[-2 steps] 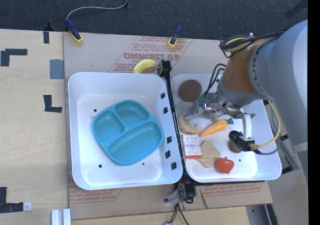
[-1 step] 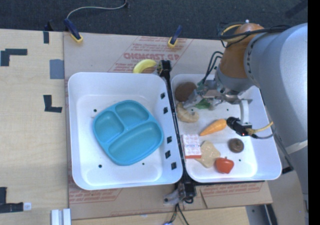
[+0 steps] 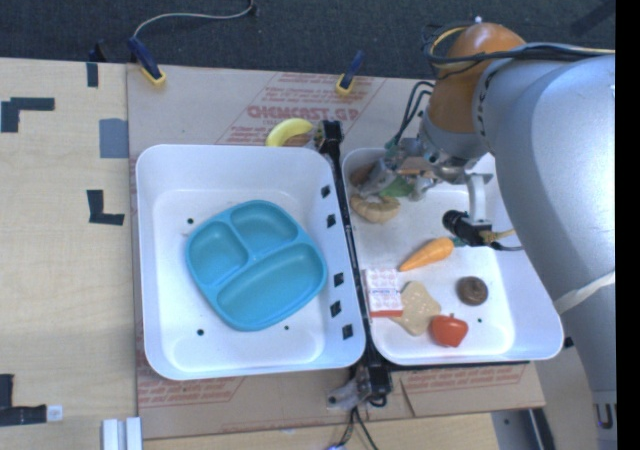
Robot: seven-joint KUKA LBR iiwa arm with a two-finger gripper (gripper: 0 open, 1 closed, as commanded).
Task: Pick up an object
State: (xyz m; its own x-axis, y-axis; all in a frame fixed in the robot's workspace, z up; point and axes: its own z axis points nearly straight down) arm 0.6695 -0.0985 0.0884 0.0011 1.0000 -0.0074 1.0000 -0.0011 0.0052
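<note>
My gripper [image 3: 383, 179] is low in the far left corner of the right bin [image 3: 520, 328], reaching in from the right. Directly below it lies a tan, bread-like object [image 3: 375, 208], touching or nearly touching the gripper; the contact is hidden. Further forward in the same bin lie an orange carrot [image 3: 427, 254], a brown round object [image 3: 472, 289], a red tomato [image 3: 449, 330], a beige flat piece [image 3: 417, 306] and a red-and-white packet [image 3: 382, 291].
The left bin [image 3: 160, 238] holds a blue divided plate [image 3: 257, 263]. A yellow banana-like object [image 3: 290, 131] lies on the cardboard behind the bins. Black clips run along the divide between the bins [image 3: 340, 238]. The grey arm [image 3: 560, 158] covers the right side.
</note>
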